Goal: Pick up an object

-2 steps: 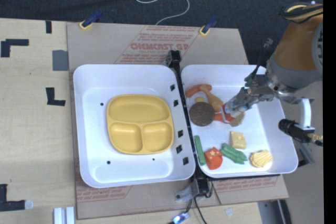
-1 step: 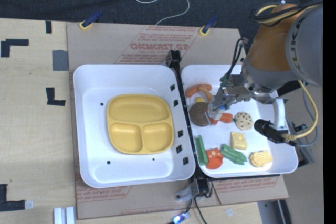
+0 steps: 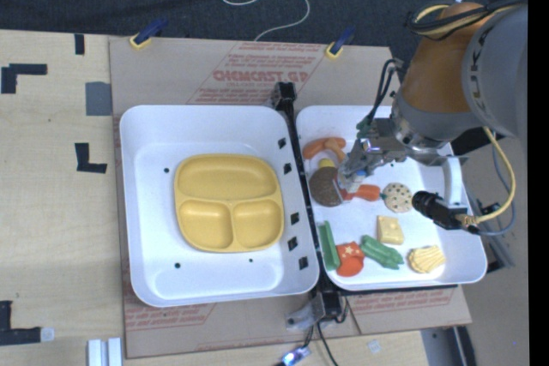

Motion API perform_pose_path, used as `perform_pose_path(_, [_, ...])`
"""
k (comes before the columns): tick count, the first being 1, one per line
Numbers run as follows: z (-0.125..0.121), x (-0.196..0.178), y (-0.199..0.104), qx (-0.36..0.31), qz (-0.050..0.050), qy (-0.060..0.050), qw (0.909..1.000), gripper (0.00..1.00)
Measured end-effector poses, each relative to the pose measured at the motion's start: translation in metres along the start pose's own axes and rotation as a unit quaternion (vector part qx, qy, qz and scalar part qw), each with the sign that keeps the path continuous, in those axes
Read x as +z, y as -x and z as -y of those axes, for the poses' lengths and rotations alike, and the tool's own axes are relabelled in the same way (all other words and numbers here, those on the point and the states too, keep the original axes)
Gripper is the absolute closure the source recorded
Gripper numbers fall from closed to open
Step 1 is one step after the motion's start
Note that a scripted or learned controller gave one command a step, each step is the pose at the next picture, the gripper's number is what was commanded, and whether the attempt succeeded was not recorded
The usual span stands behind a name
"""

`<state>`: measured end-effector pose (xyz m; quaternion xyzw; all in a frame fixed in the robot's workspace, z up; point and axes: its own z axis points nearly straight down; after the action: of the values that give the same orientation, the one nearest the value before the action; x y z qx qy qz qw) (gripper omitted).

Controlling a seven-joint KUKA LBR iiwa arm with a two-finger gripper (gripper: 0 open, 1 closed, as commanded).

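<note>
The right bin [image 3: 467, 266] holds several toy foods: a brown round patty [image 3: 325, 185], an orange carrot [image 3: 365, 193], a hot dog [image 3: 322, 148], a speckled cookie [image 3: 395, 196], a yellow cheese cube [image 3: 389, 230], a ridged yellow piece [image 3: 425, 258], a green bean pod [image 3: 327, 242], a red tomato piece [image 3: 348, 257] and a green pickle [image 3: 380, 252]. My gripper [image 3: 353, 177] hangs low over the gap between the patty and the carrot. Its fingertips sit close to both items.
The left bin [image 3: 146, 141] holds a yellow divided tray [image 3: 229, 202]. A black divider [image 3: 294, 176] runs between the bins. The arm's grey and orange body [image 3: 455, 73] covers the right bin's far right corner. A black cable connector [image 3: 433, 208] hangs over the cookie's right side.
</note>
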<state>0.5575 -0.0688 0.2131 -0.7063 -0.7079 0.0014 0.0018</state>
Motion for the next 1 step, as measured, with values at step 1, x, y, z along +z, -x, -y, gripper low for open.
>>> perform_pose_path(1, [0.0068, -0.0048, 0.003, 0.001, 0.0, 0.0, 1.0, 1.0])
